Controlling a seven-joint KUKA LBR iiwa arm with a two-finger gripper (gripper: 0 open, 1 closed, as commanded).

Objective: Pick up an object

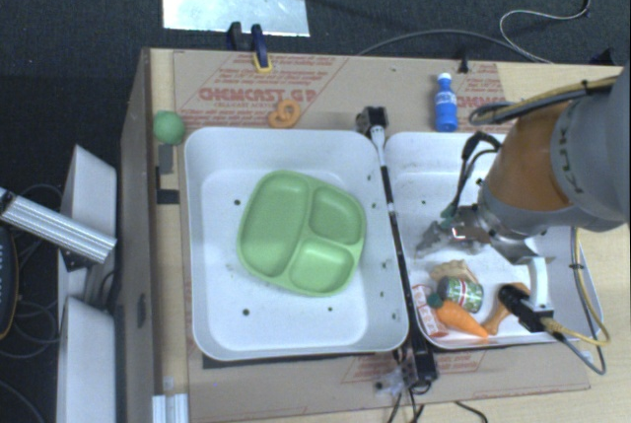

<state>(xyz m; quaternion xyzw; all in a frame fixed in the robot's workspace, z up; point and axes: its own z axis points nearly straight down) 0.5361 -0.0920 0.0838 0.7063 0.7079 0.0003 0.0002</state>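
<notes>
Carrot (459, 317) lies below pincer (439, 236) (right bin (419, 165)).

At the frame's right, the arm (592, 150) shows a rounded grey casing above a broad orange band (527, 165). Black cables (473, 155) loop off the wrist toward a silver metal gripper (441, 234), lower right of centre.
</notes>
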